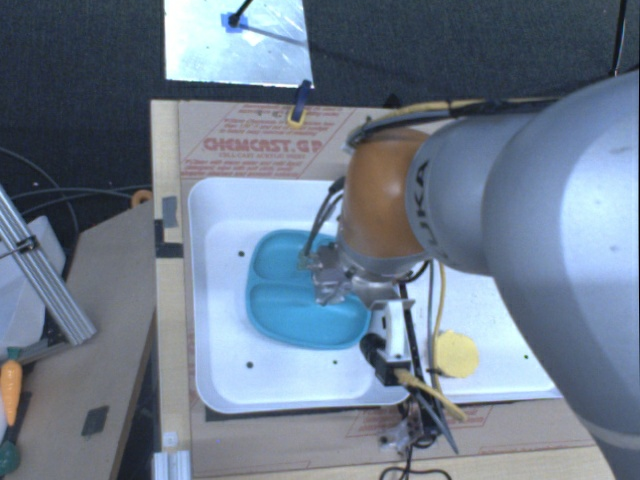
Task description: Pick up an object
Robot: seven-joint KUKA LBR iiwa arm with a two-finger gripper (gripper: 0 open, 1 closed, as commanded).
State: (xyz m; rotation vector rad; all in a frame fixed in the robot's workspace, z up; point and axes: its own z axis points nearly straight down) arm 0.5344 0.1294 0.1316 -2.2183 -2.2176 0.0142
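Blue divided dish (290,303) lies directly beneath the end effector (330,286).

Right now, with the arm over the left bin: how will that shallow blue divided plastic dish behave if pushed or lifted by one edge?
The shallow blue divided plastic dish looks moulded and thin-walled, so probably stiff and light. It lies flat on the smooth white bin floor, so a push would likely slide it, not tip it. Its low rounded rim offers little to pinch; a grip may slip off.

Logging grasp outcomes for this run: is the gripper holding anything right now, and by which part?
Cannot be told. The arm's wrist hangs over the blue divided dish in the left bin and covers the fingertips. The yellow disc lies untouched.
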